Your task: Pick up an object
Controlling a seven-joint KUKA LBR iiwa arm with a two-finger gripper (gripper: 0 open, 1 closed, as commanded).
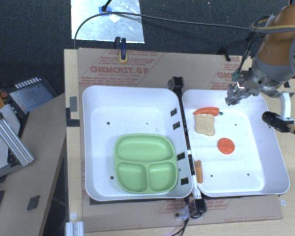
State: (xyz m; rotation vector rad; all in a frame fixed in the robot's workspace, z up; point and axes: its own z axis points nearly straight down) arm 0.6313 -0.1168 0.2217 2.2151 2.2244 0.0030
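Over the far edge of the right bin (270, 146), you have the hand (232, 98) hanging above the bin's back wall, clear of everything inside. It has hold of nothing that you can see, and how far it is open you cannot tell, because its tip is small and blurred against the rim.

Your candidates lie in that right bin: a red-orange sausage-shaped piece (206, 111) nearest the hand, a pale slice of toy bread (205, 124) just beside it and apparently touching it, a round red disc (226, 146) a little apart toward the middle, and a small orange stick (198, 171) tucked against the divider wall. The sausage piece looks like the shortest reach, though the bread crowding it may hamper a clean grip.

The left bin (98, 112) carries a green 3-compartment tray (145, 163), likely too broad for this hand.

Much of the arm (280, 48) is cut off at the frame's edge, and the stick's lower end is hard to separate from the clip below it.
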